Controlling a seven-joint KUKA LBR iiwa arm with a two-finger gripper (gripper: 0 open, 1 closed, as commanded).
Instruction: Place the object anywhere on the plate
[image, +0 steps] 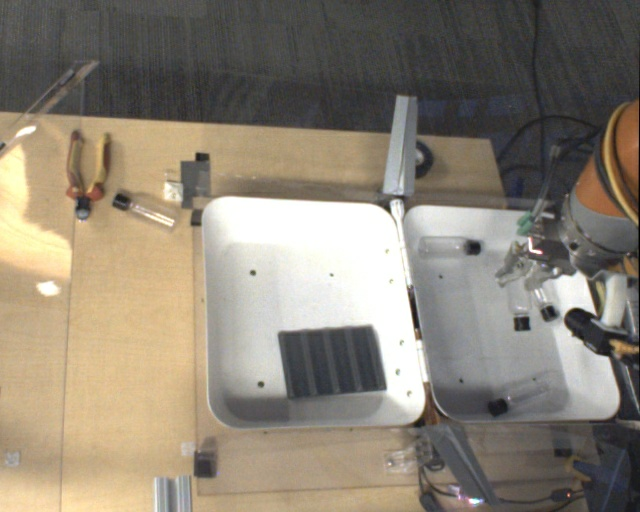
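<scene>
Robot gripper (528, 262) hovers over the right bin (600, 400) on a worktop (120, 350).
Whether its fingers are open or closed cannot be told; 3 clear vials lie there, and the dark ridged plate (331, 361) sits in the left bin (300, 240).

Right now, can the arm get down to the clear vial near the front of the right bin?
Probably yes. The vial lies apart from the others, close to the bin's front wall, with nothing on top of it. The gripper hangs over the same bin, farther back. The nearby wall might crowd the fingers.
</scene>
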